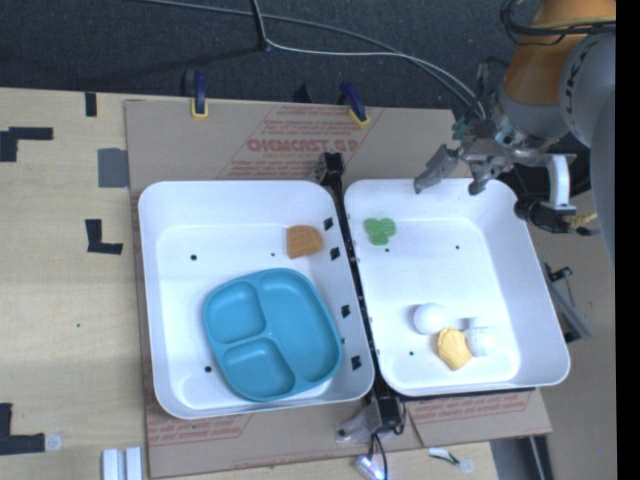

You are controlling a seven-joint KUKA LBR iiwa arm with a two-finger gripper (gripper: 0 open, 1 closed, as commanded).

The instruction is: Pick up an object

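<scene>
My gripper (455,180) hangs above the far edge of the right bin (520,268), fingers spread apart with nothing between them. In that bin a small green object (379,231) lies at the far left, below and left of the gripper. Toward the near side sit a white ball (429,318), a yellow object (453,348) and a small white object (481,339), close together. The left bin (165,268) holds a blue divided plate (270,333) and an orange-brown piece (304,240) near its far right corner.
The bins rest on a cardboard sheet (270,138) held by clamps (199,96) at the back. A cable (330,30) runs across the dark floor behind. The arm's orange band (560,18) and grey body stand at the upper right.
</scene>
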